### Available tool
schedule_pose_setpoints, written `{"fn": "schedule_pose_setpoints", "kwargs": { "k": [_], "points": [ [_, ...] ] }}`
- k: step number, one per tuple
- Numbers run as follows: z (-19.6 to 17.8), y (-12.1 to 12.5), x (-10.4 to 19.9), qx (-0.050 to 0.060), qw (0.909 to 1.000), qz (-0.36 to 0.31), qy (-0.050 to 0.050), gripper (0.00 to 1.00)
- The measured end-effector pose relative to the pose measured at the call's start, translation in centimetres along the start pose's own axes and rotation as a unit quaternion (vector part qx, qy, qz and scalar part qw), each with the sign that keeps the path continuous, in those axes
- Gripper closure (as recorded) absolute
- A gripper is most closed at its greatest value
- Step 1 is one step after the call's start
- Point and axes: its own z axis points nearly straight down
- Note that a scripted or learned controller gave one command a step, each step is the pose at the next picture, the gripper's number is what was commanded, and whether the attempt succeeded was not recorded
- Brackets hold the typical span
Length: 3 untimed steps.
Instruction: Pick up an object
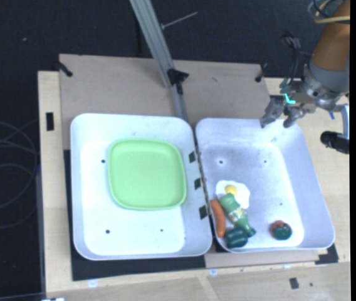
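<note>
White left bin [90,168] holds a green plate [146,173] — right bin [291,162], toy food [234,212]; pincer [279,119] seemingly open, empty.

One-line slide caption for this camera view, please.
Open tool above the right white bin's far corner; toy food cluster near its front.

Two shallow white plastic bins are seen, the left bin [90,187] and the right bin [291,168], each marked with a few small dark dots. A pale green square plate [146,173] is shown in the left one. In the right one, a white fried-egg toy with a yellow yolk [233,190], an orange carrot toy [218,216], a green and yellow toy piece [235,213] and a small red-and-green round toy [281,229] are seen. The light tan wooden bench [228,86] is bordered by black. The grey metal end effector [279,119] is topped by an orange band.
</note>
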Motion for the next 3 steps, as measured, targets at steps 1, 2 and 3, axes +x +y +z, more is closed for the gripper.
{"fn": "schedule_pose_setpoints", "kwargs": {
  "k": [1,2,3],
  "points": [
    [0.0,0.0,0.0,0.000,1.0000,0.000,0.000,0.00],
    [6.2,0.0,0.4,0.003,1.0000,0.000,0.000,0.00],
    [12.5,0.1,0.5,0.003,1.0000,0.000,0.000,0.00]
  ]
}}
